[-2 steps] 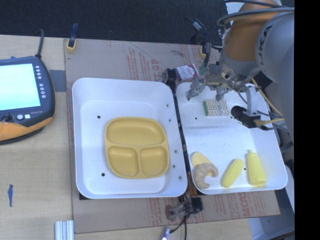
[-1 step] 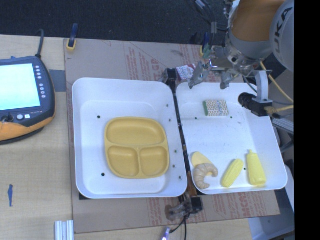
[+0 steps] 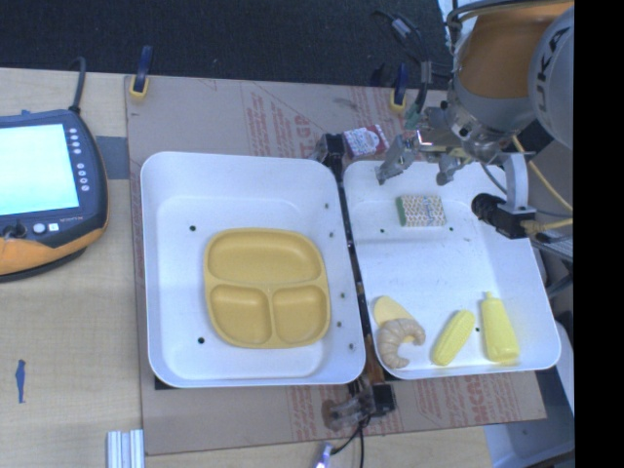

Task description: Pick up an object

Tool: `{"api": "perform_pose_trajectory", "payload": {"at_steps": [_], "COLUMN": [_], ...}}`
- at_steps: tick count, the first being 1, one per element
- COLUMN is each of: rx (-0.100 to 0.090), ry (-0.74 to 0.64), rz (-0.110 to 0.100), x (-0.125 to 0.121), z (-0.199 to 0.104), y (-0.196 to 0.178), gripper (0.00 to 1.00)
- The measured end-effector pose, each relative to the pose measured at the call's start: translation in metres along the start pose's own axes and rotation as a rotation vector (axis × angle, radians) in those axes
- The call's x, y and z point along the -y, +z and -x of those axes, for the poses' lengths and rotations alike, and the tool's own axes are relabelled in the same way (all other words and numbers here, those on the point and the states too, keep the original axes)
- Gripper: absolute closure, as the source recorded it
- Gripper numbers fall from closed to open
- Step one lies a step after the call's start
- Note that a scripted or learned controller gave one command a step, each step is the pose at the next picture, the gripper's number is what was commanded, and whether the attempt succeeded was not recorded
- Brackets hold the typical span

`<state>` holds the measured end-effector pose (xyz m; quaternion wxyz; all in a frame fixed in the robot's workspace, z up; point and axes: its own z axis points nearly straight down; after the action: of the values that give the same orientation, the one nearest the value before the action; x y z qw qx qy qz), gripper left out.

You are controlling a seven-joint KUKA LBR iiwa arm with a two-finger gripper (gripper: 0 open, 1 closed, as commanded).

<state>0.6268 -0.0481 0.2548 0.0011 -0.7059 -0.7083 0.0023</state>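
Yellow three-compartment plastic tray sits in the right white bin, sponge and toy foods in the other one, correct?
Wrong bin. The camera view shows the yellow three-compartment plastic tray in the left white bin; the patterned sponge and toy foods share the right white bin.

Arm (image 3: 507,57) cut off by top and right edges; tablet (image 3: 44,188) cropped at left edge, screen washed out white, unreadable; croissant (image 3: 400,341) overlaps lower part of yellow piece (image 3: 388,309), kind unclear; pattern on small sponge-like block (image 3: 420,211) too fine to resolve; red packet (image 3: 364,141) label illegible.
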Motion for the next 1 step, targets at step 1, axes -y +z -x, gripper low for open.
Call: {"api": "perform_pose_trajectory", "payload": {"at_steps": [1], "rx": [0.000], "ry": [0.000], "rz": [-0.001], "x": [-0.0292], "z": [0.0298], "y": [0.0634], "gripper": [0.00]}}
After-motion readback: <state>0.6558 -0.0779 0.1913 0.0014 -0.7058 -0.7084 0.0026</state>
